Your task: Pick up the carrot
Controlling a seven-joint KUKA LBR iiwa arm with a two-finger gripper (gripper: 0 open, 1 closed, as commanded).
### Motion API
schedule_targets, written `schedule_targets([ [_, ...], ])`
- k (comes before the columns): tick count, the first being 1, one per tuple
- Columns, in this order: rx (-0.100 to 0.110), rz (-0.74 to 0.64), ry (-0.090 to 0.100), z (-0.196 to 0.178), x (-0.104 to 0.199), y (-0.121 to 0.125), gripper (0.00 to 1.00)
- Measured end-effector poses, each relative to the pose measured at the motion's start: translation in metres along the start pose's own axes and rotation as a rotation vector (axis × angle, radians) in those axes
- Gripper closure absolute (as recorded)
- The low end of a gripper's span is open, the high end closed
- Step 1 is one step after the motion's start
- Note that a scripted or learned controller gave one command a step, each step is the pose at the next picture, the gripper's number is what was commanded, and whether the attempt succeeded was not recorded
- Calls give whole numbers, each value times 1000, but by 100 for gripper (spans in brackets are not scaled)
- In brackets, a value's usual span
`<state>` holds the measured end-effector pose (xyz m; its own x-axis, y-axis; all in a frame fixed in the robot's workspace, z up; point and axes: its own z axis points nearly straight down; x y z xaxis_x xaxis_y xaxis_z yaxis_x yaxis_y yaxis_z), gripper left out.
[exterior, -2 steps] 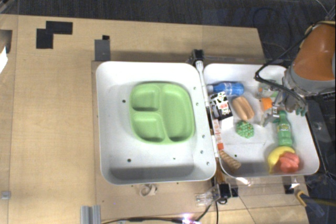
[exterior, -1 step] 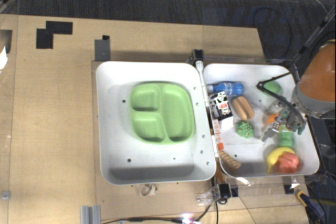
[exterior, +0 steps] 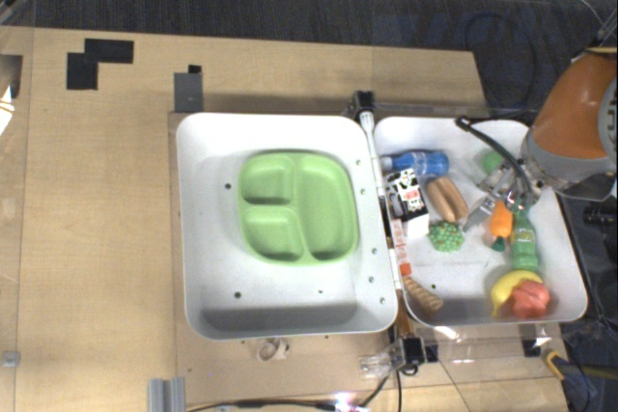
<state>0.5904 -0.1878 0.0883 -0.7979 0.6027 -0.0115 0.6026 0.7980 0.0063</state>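
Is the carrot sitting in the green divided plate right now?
No, the carrot lies in the right bin beside the gripper; the green plate is in the left bin.

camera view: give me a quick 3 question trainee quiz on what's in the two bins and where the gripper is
1. True or false: the green divided plate lies in the left bin.
2. Which item lies nearest the gripper? A) carrot B) blue bottle C) hot dog
3. Fill in: at the front of the right bin, the red and yellow fruit sits just below a ______ bottle.

Key
1. True.
2. A. The carrot lies right at the gripper's tip.
3. Green.
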Motion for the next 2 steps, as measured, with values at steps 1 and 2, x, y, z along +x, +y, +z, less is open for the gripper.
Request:
schedule_targets([
  [1, -4, -8, -13, -15, -3, 3, 100],
  [2, -4, 177, 2, -61, 20, 104, 100],
])
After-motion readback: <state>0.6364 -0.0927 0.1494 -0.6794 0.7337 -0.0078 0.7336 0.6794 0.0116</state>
